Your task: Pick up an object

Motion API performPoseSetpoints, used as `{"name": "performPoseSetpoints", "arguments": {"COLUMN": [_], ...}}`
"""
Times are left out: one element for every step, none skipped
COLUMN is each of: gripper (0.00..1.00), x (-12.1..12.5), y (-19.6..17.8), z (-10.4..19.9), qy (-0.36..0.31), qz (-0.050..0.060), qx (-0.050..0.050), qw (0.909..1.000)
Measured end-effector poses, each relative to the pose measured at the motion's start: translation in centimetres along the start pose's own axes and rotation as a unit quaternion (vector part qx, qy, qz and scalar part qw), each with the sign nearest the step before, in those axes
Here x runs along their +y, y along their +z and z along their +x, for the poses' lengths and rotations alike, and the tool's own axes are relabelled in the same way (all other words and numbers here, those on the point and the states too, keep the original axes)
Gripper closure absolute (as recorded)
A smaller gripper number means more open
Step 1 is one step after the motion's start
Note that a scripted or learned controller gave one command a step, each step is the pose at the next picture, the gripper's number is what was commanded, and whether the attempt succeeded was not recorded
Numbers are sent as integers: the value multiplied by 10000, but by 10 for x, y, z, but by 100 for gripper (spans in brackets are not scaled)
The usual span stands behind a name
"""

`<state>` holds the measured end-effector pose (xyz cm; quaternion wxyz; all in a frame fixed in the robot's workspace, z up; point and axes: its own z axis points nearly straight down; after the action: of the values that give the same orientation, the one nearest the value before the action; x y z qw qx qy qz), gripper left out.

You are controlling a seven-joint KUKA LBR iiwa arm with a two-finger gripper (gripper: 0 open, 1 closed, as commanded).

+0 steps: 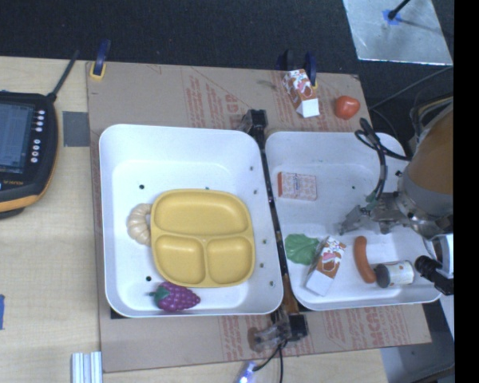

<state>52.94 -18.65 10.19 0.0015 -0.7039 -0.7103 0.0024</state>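
The grey arm reaches in from the right, and its gripper [364,217] hangs low over the right side of the right bin [335,152]. Nothing shows between the gripper's tips. Just below it lies an orange sausage [365,260]. To the left of the sausage a small milk carton [326,264] lies tilted, partly over a green leaf [301,247]. An orange-and-white flat packet [297,186] lies near the bin's left wall, well left of the gripper.
The left bin [128,158] holds a yellow divided plate [201,236], a beige ridged item [139,223] at its left and purple grapes [176,298] below. Behind the bins lie a small carton [302,92] and a red tomato [346,107]. A teach pendant [12,150] sits far left.
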Motion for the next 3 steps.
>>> {"name": "performPoseSetpoints", "arguments": {"gripper": [0, 100, 100], "x": [-37, -37, 45], "y": [11, 1, -40], "z": [15, 14, 67], "qy": [15, -3, 20], "qz": [-8, -1, -16], "qx": [8, 2, 11], "qw": [10000, 10000, 10000]}}
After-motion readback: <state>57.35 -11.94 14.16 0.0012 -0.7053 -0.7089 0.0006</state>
